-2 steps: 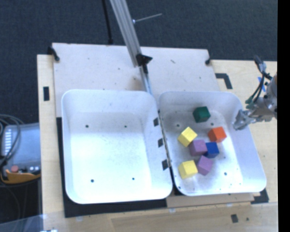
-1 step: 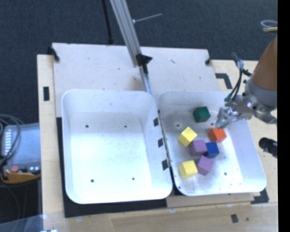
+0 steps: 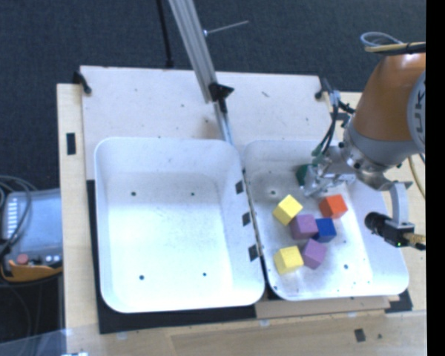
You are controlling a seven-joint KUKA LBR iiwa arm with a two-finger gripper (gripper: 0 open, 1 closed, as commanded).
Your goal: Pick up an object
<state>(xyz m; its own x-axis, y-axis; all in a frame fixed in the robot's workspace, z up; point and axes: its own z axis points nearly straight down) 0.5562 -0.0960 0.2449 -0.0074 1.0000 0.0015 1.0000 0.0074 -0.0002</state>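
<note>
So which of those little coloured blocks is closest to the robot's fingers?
The orange block, just below the fingers. It is the only orange one; the yellow, purple and blue blocks lie farther down the right bin.

The left bin (image 3: 170,221) has a wide bare floor, open for a reach from above. In the right bin (image 3: 282,288) the blocks crowd the middle: two yellow blocks (image 3: 287,209) (image 3: 288,259), two purple blocks (image 3: 305,225) (image 3: 314,253), a blue block (image 3: 325,229) and an orange block (image 3: 332,205), most touching or just beside each other, with narrow gaps. The arm (image 3: 389,117) covers the upper right part. A slanted metal pole (image 3: 196,47) stands behind both bins.
</note>
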